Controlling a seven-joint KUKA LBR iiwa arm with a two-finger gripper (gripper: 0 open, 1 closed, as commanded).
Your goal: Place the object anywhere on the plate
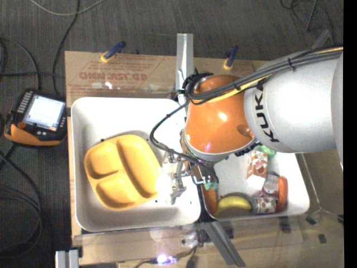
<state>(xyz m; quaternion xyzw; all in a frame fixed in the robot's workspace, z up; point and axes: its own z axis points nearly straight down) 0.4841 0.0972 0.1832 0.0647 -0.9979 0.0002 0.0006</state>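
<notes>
So the yellow plate (121, 171) sits in the left bin (95, 110), three compartments, nothing on it. The gripper (179, 190) hangs just right of the plate, over the bin's right wall. Further right of the plate, a banana (233, 204), a small can (265, 205) and a snack packet (257, 163) lie in the right bin (298, 197).

Bright overhead light, glare on orange band (217, 119), slightly soft pic
</notes>
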